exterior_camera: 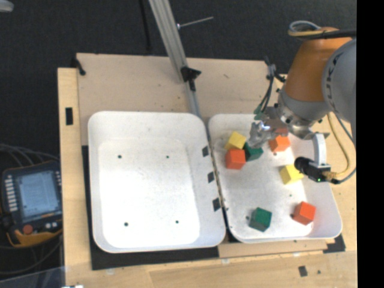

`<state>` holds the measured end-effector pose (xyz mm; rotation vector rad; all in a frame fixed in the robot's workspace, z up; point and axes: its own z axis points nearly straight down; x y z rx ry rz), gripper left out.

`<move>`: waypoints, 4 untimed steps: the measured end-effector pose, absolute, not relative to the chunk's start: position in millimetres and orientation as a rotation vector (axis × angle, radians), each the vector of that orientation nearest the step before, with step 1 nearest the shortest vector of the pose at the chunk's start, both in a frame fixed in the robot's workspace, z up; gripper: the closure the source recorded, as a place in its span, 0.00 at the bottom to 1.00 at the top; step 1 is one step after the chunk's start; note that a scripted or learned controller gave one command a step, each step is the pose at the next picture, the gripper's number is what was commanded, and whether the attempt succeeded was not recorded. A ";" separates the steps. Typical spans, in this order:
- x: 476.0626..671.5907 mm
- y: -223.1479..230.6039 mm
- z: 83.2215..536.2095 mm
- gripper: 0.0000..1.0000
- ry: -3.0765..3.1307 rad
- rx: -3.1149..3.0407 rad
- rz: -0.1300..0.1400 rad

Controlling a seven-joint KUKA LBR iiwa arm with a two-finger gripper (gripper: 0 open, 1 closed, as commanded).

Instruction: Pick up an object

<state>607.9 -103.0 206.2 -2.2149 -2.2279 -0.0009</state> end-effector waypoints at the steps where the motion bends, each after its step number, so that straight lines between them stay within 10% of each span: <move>1: 609.5 -48.9 221.4 1.00 -2.231 -2.214 -0.005; 4: 631.2 95.8 248.1 1.00 -2.231 -2.212 -0.005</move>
